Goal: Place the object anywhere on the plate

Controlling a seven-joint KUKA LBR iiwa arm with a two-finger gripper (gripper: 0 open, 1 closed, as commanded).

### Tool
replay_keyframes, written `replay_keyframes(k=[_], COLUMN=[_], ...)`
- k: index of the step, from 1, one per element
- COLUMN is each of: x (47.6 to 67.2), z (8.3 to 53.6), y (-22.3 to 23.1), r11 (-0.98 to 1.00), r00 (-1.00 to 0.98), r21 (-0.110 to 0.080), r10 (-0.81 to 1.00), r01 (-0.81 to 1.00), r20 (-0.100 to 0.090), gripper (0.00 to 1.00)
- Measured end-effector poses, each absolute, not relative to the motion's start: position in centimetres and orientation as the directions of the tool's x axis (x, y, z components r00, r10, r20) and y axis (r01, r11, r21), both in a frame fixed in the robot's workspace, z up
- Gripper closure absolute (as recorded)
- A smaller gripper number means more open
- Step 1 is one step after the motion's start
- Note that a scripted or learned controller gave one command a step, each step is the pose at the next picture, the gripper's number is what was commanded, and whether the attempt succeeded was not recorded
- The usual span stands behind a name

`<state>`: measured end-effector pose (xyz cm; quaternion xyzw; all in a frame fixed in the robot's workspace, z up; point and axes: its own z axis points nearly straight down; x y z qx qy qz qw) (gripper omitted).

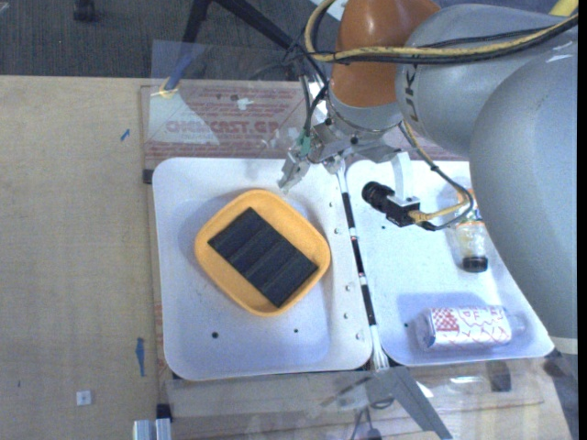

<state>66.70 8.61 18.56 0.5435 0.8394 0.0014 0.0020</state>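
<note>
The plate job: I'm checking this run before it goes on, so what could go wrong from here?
1. The yellow plate already carries a black ridged block covering most of it, so another object may land on top and slide off.
2. The pincer hangs over the left bin's far rim, away from the right bin's small bottle and red-patterned tube.
</note>
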Motion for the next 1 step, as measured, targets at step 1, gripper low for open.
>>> replay_keyframes(k=[1], x=[66.7], z=[18.56], y=[8.61], r11=[0.409], r00=[-0.409], r21=[0.005], r10=[0.912], r01=[0.912], r20=[-0.002], gripper=[0.0])
